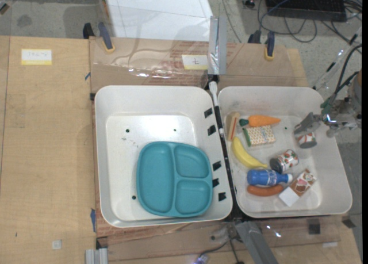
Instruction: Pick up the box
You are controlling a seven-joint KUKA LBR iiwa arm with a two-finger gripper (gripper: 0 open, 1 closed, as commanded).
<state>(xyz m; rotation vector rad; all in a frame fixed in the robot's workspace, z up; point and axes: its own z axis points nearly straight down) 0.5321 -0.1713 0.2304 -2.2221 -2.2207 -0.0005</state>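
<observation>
End effector low in the right bin, near its right wall, at the tip of the grey arm reaching in from the right. Spread or pressed together: cannot tell, too blurred and small. Just beneath it, a small red-and-white object, touching or nearly so; not visibly gripped.

Left of that, apart from the end effector, the box: flat on the bin floor, pale patterned face up, green edge on its left side. Above the box and just beside it, an orange carrot. At the box's left, a banana curving down towards the middle of the bin. Lower, a tipped can, a blue bottle on its side, and a red sausage just beneath the bottle. Near the bin's front, a small brown-and-white carton and a white piece touching it.

In the left bin, a teal divided plate with three compartments, towards the front. Both bins side by side on the wooden table.
</observation>
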